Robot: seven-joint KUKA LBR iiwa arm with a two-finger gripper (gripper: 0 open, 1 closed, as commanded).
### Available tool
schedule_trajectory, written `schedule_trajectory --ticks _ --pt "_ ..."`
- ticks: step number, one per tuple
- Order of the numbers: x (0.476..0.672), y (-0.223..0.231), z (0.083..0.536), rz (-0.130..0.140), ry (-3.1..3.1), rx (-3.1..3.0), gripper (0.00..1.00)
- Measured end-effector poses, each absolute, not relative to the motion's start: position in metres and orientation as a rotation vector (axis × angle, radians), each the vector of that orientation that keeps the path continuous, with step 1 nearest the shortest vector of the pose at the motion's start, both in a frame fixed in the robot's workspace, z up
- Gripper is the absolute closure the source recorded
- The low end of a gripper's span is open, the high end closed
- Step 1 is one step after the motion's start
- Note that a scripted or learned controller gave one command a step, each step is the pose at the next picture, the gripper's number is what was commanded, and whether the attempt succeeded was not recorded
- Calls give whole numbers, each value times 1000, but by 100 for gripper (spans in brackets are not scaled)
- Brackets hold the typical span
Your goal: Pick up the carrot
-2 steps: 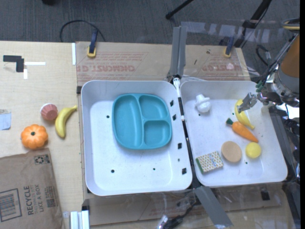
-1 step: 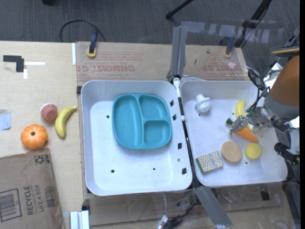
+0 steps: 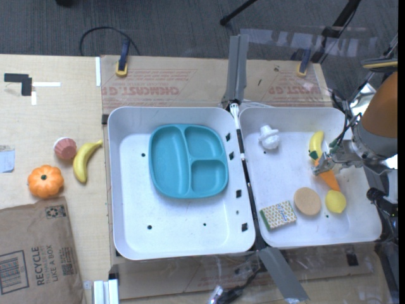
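Note:
The carrot [image 3: 330,180] is a short orange piece lying in the right bin [image 3: 288,170], near its right wall. My gripper [image 3: 323,164] comes in from the right and sits directly over the carrot's upper left end, touching or almost touching it. The gripper body hides that end of the carrot. A small yellow banana [image 3: 316,144] lies just above the gripper.
The right bin also holds a yellow lemon [image 3: 336,202], a round tan disc [image 3: 307,202], a checkered sponge [image 3: 278,215] and a white object [image 3: 269,138]. A teal divided plate [image 3: 188,161] rests in the left bin. A pumpkin [image 3: 45,182] and a second banana [image 3: 85,161] lie on the bench at left.

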State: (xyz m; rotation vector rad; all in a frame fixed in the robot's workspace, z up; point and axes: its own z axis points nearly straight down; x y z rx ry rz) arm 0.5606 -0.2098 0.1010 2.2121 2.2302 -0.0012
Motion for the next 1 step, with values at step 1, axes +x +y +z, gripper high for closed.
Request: schedule_trajectory --ticks 1 --pt "565 -144 206 -3 2058 2374 100"
